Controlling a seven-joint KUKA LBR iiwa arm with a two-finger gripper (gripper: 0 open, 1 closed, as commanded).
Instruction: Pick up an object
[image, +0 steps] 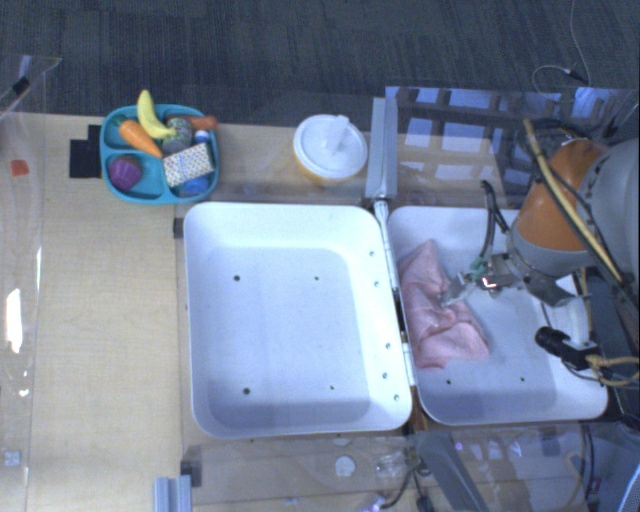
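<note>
Cloth (440, 310), pink and crumpled, lies in the right bin (520, 395), against its left wall. Left of it sits the other white bin (290, 320). Just to the cloth's right, the tool (462, 287) reaches in low, its tip at the cloth's upper right edge; whether it touches or grips I cannot tell.
</note>
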